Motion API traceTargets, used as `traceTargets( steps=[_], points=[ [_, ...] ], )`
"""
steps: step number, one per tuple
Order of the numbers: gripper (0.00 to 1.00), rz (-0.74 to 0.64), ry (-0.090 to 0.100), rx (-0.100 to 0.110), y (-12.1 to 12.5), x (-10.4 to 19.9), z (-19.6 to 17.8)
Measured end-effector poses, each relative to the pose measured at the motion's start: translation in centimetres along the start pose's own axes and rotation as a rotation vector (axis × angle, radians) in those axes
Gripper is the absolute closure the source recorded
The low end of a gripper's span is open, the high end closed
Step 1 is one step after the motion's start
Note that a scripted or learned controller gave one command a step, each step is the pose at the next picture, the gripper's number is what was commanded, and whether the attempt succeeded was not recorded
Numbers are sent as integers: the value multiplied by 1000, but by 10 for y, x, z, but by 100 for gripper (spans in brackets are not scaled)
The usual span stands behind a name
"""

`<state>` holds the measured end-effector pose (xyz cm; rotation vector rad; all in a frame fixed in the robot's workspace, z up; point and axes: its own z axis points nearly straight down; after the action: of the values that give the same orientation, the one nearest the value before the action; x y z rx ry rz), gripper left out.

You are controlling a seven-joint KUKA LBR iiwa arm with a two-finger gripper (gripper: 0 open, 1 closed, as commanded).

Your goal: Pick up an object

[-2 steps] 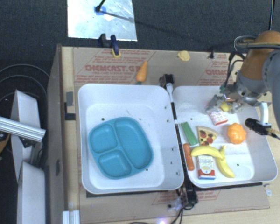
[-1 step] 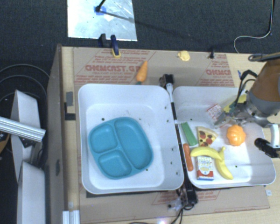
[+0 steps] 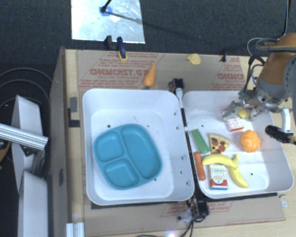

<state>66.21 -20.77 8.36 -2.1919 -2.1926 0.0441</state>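
Observation:
My gripper (image 3: 242, 110) hangs low over the far part of the right bin (image 3: 281, 179), with the grey arm and its orange band coming in from the right. A small yellow thing (image 3: 243, 114) shows right at the gripper's tip; whether it is gripped I cannot tell. Just in front of the gripper lies a small white and red box (image 3: 234, 125). Nearer the front are an orange (image 3: 250, 140), a pizza slice (image 3: 218, 143), a green strip (image 3: 201, 140), a banana (image 3: 228, 163), a red-orange stick (image 3: 200, 166) and a small carton (image 3: 218, 177).
The left bin (image 3: 96, 107) holds a blue divided plate (image 3: 127, 155). On the board behind the bins lie a carrot (image 3: 149, 76), a yellow lump (image 3: 194, 59) and a blue clamp (image 3: 119, 45). A black clip (image 3: 177, 85) sits at the bins' shared rim.

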Motion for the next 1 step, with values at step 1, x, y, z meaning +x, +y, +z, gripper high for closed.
traceTargets(
  steps=[1],
  points=[
    [0, 1, -8, -45, -61, 1, 2]
  ],
)
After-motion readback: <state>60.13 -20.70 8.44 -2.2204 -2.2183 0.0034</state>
